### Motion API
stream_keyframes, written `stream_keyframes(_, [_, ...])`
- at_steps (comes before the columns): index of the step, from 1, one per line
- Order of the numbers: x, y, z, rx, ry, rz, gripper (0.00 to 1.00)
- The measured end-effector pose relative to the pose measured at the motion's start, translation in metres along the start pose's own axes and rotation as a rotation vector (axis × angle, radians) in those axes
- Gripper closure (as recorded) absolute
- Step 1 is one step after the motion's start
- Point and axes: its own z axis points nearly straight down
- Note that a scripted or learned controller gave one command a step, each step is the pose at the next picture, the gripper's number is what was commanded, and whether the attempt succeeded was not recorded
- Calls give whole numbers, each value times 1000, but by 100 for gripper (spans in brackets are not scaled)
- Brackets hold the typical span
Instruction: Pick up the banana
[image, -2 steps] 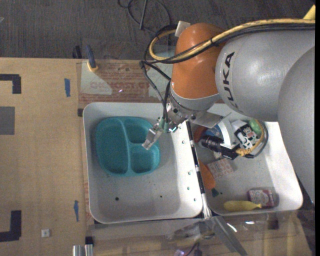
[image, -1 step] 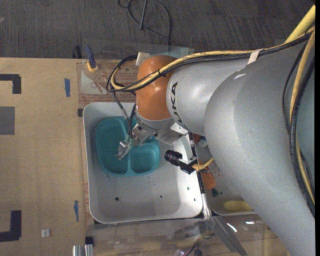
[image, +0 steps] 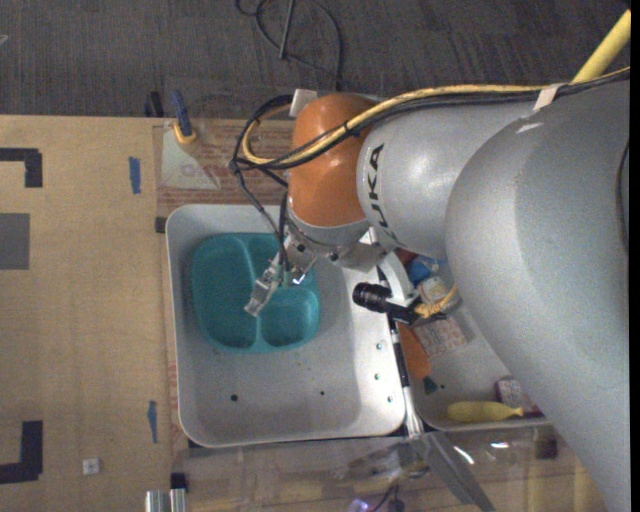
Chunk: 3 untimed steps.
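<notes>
The banana (image: 484, 411) is yellow and lies flat near the front edge of the right bin (image: 440, 418), partly behind the arm's grey bulk. My gripper (image: 262, 295) hangs over the left bin (image: 300, 400), well to the left of the banana. It sits just above a teal, two-lobed soft object (image: 225, 290) lying in that bin. Nothing shows between its fingers.
In the right bin, an orange item (image: 412, 352), a blue thing (image: 424, 269), a pale labelled packet (image: 443, 332) and a small pinkish box (image: 511, 391) lie close together beside the arm. The arm covers most of that bin. Wooden bench (image: 80, 300) lies to the left.
</notes>
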Motion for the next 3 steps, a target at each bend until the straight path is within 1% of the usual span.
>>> stream_keyframes(1, [-58,-7,13,4,16,212,0])
stream_keyframes(2, [-54,-4,8,1,16,207,100])
stream_keyframes(3, [-17,21,-182,8,-6,621,100])
